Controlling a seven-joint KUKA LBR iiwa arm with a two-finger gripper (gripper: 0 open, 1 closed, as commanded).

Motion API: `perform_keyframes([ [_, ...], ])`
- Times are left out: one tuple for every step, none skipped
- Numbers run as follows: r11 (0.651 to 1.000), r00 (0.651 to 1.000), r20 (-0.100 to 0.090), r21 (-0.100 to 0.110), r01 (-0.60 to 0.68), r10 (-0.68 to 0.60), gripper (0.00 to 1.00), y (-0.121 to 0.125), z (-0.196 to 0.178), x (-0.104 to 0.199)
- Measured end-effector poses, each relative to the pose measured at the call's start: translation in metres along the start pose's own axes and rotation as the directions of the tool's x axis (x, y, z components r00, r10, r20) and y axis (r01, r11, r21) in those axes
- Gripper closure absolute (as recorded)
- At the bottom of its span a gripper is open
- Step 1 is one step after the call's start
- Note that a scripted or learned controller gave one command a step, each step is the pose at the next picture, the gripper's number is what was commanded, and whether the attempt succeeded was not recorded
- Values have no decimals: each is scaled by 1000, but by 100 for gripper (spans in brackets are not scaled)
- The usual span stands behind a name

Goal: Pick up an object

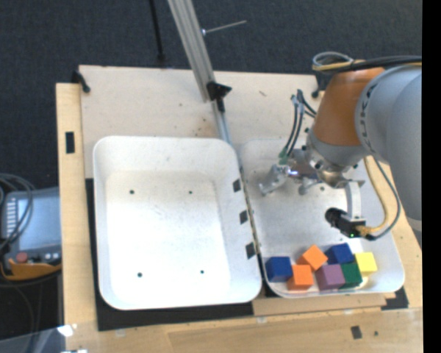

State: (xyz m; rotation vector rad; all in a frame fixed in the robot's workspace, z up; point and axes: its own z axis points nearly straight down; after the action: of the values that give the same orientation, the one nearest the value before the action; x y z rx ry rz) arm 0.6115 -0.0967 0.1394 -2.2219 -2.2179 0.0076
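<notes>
Several coloured blocks lie clustered at the front of the right bin [279, 219]: a blue block [278, 268], two orange blocks [314, 257] [302, 275], a purple block [328, 276], a second blue block [341, 254], a green block [351, 274] and a yellow block [366, 262]. My gripper [287, 184] hangs over the far part of the right bin, well behind the blocks. Its two metal fingers stand apart, open, with nothing between them.
The left bin [169, 219] sits beside the right one, its raised rim between them. A slanted aluminium post [195, 43] rises behind the bins. Cables and a black connector [345, 223] hang from the wrist above the blocks.
</notes>
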Motion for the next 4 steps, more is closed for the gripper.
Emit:
perform_keyframes([
  [1000, 1000, 1, -5, -2, 2, 0, 1, 44, -2],
  [1000, 1000, -1, -11, -10, 10, 100, 2, 31, -2],
  [1000, 1000, 0, -13, -7, 7, 100, 2, -33, -8],
  [1000, 1000, -1, -11, 1, -1, 100, 4, -71, -10],
])
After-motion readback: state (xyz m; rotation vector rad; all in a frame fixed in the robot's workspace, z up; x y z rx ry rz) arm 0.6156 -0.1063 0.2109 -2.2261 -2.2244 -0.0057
